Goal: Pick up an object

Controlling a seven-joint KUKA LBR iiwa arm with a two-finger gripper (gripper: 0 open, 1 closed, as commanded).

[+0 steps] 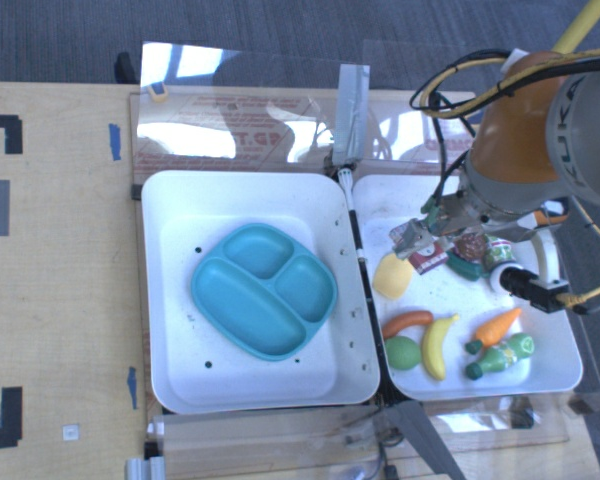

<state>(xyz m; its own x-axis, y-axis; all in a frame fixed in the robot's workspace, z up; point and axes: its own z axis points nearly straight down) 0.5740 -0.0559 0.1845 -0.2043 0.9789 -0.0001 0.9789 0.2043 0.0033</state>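
Observation:
My gripper (418, 238) hangs low over the upper left part of the right bin (560, 373), under the grey wrist and orange band (520, 138). Just below it lie a yellow lemon (392, 276) and a dark red packet (431, 259). A brown-red item (471, 245) and a green item (486, 259) sit close under the wrist, partly hidden. Toward the front of the bin lie a red pepper (408, 321), a green lime (402, 353), a banana (437, 346), a carrot (497, 326) and a green bottle (500, 357).
The left bin (170, 268) holds a blue divided plate (265, 290). A raised divider (360, 268) separates the two bins. Clear plastic sheeting and a grey post (352, 108) stand behind them. Cables (450, 88) loop beside the arm.

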